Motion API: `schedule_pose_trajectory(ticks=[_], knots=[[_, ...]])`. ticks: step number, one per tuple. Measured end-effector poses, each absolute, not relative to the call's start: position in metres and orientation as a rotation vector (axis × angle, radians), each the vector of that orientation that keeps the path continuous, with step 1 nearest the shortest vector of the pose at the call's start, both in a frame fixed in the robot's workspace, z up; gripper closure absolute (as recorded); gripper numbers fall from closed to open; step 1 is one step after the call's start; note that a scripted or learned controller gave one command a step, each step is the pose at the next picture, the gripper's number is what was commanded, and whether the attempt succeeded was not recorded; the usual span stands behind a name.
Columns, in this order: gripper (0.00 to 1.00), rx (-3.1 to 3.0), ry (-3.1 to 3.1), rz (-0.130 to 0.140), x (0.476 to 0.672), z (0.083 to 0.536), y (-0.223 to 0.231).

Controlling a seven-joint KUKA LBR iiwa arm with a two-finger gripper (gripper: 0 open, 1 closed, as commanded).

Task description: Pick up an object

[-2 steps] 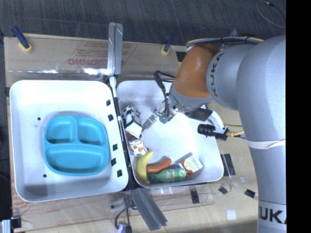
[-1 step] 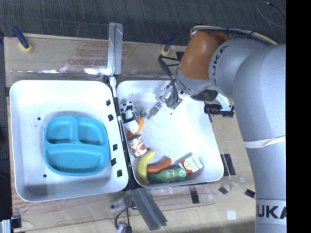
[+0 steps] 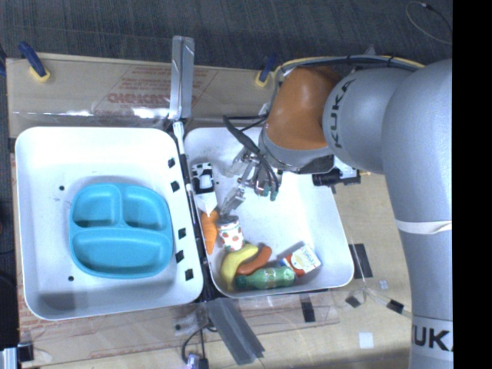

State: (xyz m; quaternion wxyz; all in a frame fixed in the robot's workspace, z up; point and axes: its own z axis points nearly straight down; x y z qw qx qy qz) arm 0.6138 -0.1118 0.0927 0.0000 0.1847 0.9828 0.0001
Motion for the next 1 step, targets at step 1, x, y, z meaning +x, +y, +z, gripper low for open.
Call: schedule_pose_trajectory(ticks=[1], knots=[[0.0, 0.428, 3.109, 0.0, 0.6499, 0.1224, -0.0981]])
